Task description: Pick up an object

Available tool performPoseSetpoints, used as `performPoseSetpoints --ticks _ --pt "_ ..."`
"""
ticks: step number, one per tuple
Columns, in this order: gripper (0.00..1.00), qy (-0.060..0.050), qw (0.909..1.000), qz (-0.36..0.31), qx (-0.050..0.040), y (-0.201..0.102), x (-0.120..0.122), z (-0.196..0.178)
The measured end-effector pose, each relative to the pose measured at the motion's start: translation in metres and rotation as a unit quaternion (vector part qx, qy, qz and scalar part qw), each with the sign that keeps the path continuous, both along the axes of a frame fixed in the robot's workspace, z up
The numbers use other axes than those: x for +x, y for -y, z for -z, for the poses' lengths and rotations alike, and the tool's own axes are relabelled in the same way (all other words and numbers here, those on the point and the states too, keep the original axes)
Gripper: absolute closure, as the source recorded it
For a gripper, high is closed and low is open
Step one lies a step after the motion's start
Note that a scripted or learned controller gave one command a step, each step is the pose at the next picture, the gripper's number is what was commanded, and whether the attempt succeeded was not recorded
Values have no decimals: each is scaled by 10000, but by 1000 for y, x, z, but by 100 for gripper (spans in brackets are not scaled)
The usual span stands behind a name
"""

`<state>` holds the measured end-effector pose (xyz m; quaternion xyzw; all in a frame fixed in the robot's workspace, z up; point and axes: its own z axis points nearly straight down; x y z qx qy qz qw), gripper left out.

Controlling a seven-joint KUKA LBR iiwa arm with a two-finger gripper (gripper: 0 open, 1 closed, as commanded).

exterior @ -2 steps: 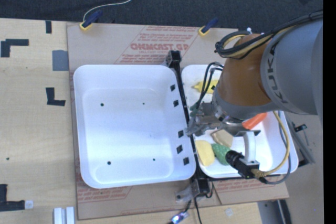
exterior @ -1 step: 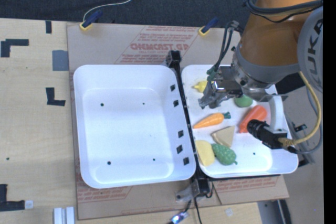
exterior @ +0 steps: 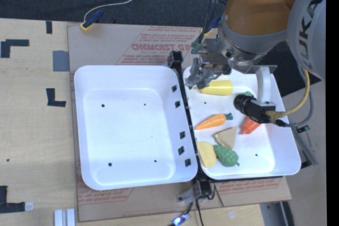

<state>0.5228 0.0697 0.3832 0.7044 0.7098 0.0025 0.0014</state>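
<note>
My gripper [exterior: 199,80] hangs over the far left corner of the right bin [exterior: 275,164], just left of a pale yellow block [exterior: 217,88]. Below it lie an orange carrot [exterior: 211,121], a tan wedge [exterior: 226,137], a yellow piece [exterior: 207,154] and a green bumpy piece [exterior: 226,156]. A red-orange piece [exterior: 249,126] lies partly under a black fitting [exterior: 253,107] on the arm. The arm's orange band and grey wrist hide the bin's far side.
The left bin [exterior: 127,124] sits beside the right one, with a black clipped divider [exterior: 181,114] between them. Both bins rest on a cardboard sheet [exterior: 143,45]. A cable with a yellow-blue clip [exterior: 91,19] lies at the back.
</note>
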Motion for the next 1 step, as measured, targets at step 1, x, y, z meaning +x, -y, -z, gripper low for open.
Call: performPoseSetpoints --ticks 1 --pt "100 -46 10000 15 -9 -37 -23 12"
